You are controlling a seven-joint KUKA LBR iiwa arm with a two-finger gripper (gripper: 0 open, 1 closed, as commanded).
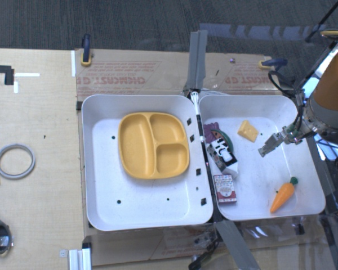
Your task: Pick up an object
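Nothing lifted yet: end effector (268, 147) hovering over the right bin (304, 114), whether open or closed impossible to tell, with cheese wedge (248, 131) and toy carrot (283, 196) lying loose on the bin floor, grasp yet to come.

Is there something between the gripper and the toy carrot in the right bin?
Nothing visible. The gripper is over the right bin, and only bare white floor separates it from the toy carrot lying nearer the front.
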